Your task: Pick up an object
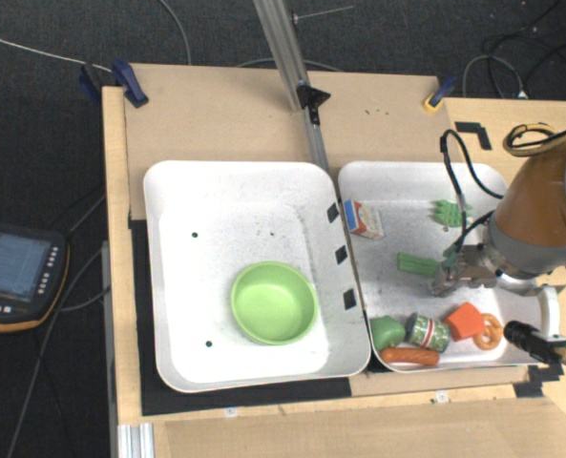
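Observation:
In the right bin [397, 181], my gripper [451, 280] hangs low, just at the right end of a flat green block [416, 264]. Whether it touches the block I cannot tell. Past it, toward the bin's far side, sits a small green toy [447, 213]. A small red, white and blue carton [364, 219] stands by the bin's left wall. Along the near wall lie a green pepper-like piece [387, 331], a small can [427, 332], an orange toy [473, 323] and a red-orange sausage shape [411, 356].
The left bin [178, 198] holds a light green bowl [274, 301] near its front right. A metal pole [287, 46] slants over the bench behind the bins. Black cables [459, 175] loop above the right bin's far right.

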Controlling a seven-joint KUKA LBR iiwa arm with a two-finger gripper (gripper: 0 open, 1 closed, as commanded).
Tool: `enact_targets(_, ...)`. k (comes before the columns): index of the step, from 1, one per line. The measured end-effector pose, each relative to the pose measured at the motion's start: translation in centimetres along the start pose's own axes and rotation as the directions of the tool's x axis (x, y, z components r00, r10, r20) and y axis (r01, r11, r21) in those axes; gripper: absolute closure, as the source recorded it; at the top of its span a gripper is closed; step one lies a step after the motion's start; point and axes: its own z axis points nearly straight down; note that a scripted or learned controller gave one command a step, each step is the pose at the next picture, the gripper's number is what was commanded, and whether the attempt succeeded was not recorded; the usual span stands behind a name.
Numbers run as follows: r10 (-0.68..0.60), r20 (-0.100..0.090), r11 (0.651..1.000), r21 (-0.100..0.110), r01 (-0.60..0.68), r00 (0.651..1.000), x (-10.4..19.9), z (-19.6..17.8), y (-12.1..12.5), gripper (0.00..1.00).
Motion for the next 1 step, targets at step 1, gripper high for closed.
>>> enact_targets(1, -0.001, 0.001, 1.0, -0.005, 0.001, 1.0, 0.47, -6.17, 0.05, 1.0)
